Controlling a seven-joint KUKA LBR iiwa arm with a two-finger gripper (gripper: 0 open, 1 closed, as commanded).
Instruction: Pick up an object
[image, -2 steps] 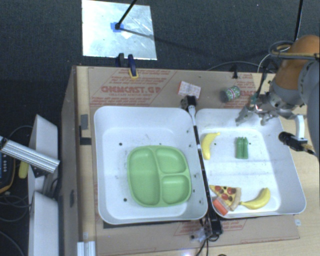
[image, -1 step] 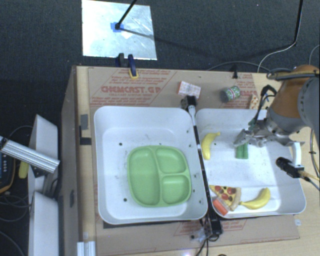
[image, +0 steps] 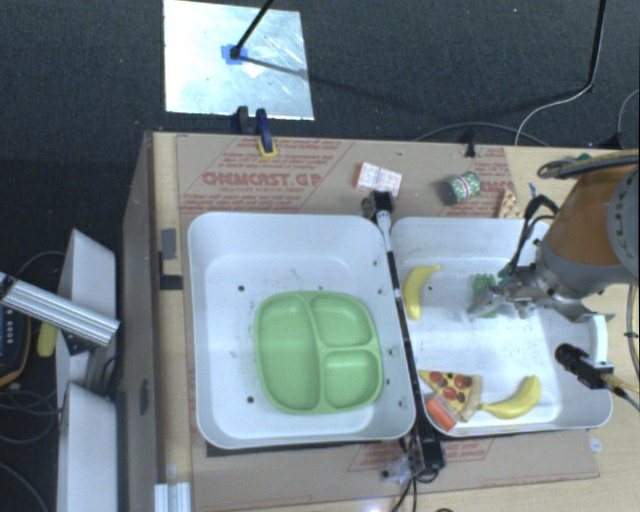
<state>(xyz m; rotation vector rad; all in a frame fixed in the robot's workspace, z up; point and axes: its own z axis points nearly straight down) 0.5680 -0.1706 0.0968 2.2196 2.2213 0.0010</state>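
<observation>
Camera view looks down at a slant on a tabletop (image: 300, 170) covered in brown printed board, with two shallow white bins side by side. Left bin (image: 215, 300) holds a light green divided plate (image: 318, 352), lying flat with its three compartments facing up.

Right bin (image: 580, 410) holds several small things. A yellow banana (image: 418, 288) lies near the bin's left wall, toward the far side. A second banana (image: 516, 398) lies near the front wall, curved, and just left of it a slice of toy pizza (image: 453, 388) rests with a red piece (image: 440, 412) touching its near edge. A small green object (image: 484, 285) sits in the middle of the bin toward the far side.

From the right the grey arm with its orange band (image: 590, 215) reaches over the right bin. Its gripper (image: 490, 302) is low, right at the green object, and appears to touch or overlap it. The metal parts and the object blur together, so whether the fingers are spread or closed, and whether the green object lies between them, cannot be told.

Behind the bins on the board lie a small white and red packet (image: 378, 178) and a small green can (image: 463, 186) on its side. A blue clamp (image: 263, 128) grips the far edge of the board.
</observation>
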